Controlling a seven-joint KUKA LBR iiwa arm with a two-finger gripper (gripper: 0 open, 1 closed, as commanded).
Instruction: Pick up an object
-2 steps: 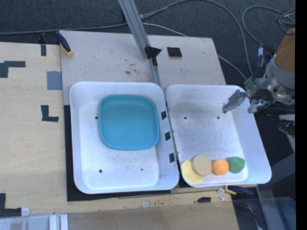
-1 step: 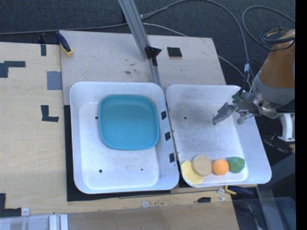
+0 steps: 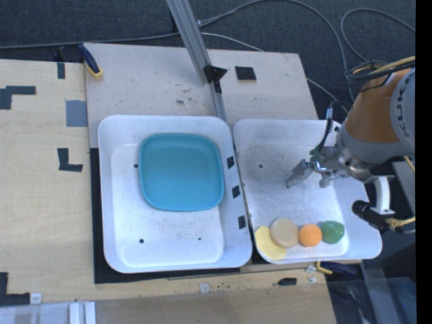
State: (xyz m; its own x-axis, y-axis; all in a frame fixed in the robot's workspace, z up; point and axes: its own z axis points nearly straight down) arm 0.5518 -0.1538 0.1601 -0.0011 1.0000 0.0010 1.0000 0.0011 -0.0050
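Two bins | hand (image 3: pixel 297 176) over right bin (image 3: pixel 270 140) | finger state unclear

Plate (image 3: pixel 181 171) in L bin (image 3: pixel 115 248); food items (image 3: pixel 300 235) R bin (image 3: pixel 270 140) front.

Pale wooden bench (image 3: pixel 40 201) under two white bins, left (image 3: pixel 111 181) and right (image 3: pixel 270 137).

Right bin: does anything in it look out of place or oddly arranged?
Nothing looks spilled or broken. The yellow piece, the beige disc, the orange ball and the green piece are crowded in a row against the right bin's near wall. The gripper is apart from them, over bare floor.
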